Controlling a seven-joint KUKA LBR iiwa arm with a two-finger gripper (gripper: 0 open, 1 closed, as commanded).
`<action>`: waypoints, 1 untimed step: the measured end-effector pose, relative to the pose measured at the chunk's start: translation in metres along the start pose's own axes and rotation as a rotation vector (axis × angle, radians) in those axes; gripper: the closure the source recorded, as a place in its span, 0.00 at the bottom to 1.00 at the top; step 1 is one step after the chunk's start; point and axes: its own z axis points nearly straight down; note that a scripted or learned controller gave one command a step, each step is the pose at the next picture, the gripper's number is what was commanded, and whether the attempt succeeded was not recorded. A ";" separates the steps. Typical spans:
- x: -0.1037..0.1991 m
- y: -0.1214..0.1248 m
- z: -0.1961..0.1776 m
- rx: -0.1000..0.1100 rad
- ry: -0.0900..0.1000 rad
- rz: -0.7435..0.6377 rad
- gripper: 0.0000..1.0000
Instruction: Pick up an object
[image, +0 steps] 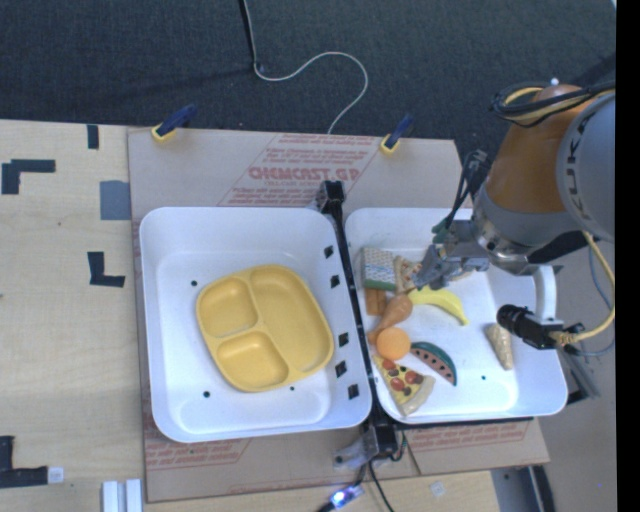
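Note:
The right bin (520, 400) holds several toy foods: a yellow banana (445, 303), an orange (393, 344), a carrot-like piece (397, 309), a watermelon slice (437, 361), a pizza slice (405, 385), a grey-green block (379, 267) and a beige piece (500, 346) at the right. My gripper (436, 268) hangs low over the bin's upper middle, just above the banana and right of the grey-green block. Its fingers point down to the left, and no object shows between them.
A yellow three-compartment tray (264, 326) lies in the left bin (170, 300). A black divider (345, 300) separates the bins. The arm's grey body and orange band (535, 170) cover the right bin's far right corner. Clips (174, 121) hold the cardboard underlay.

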 end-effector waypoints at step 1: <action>0.040 0.021 -0.010 -0.002 0.000 0.001 1.00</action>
